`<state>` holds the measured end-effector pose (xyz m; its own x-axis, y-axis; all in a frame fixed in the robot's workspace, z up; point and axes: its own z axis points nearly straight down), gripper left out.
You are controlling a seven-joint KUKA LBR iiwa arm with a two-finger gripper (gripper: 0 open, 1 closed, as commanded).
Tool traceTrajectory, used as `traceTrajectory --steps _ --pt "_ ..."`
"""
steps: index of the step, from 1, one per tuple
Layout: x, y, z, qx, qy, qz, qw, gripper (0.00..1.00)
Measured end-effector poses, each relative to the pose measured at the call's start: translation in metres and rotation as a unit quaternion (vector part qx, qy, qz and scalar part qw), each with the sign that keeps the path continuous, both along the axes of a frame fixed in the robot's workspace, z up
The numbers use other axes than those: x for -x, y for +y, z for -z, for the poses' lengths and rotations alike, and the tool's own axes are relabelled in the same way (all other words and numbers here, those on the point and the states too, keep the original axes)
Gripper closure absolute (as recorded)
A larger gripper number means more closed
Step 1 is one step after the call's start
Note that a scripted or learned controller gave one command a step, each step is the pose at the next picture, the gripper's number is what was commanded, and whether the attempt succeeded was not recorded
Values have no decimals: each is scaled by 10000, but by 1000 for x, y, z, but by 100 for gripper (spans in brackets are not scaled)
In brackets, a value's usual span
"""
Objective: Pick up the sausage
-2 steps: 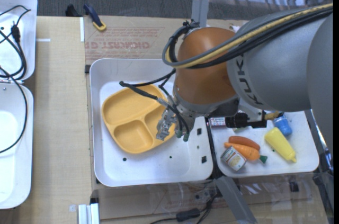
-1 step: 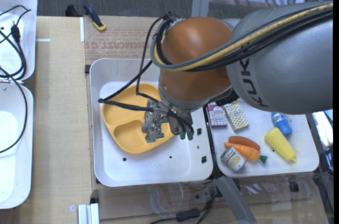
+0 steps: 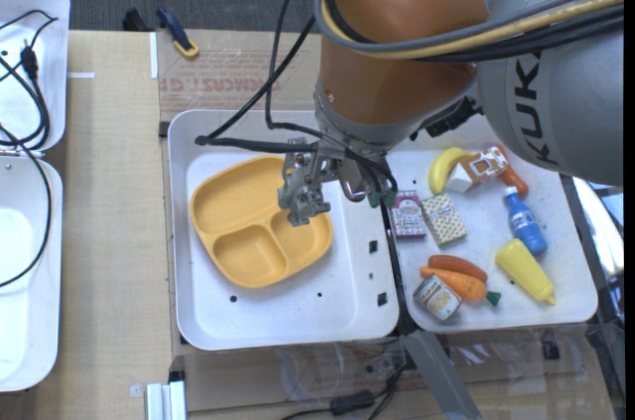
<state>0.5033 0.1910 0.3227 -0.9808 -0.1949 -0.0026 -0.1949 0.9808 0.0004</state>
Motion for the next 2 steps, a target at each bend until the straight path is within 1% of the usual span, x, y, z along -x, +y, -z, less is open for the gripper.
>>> traceTrajectory --steps 1,2 --pt "1 38 226 -4 -13 -1026 9947 100" --pt "0 37 217 -11 -17 -990 9951 100"
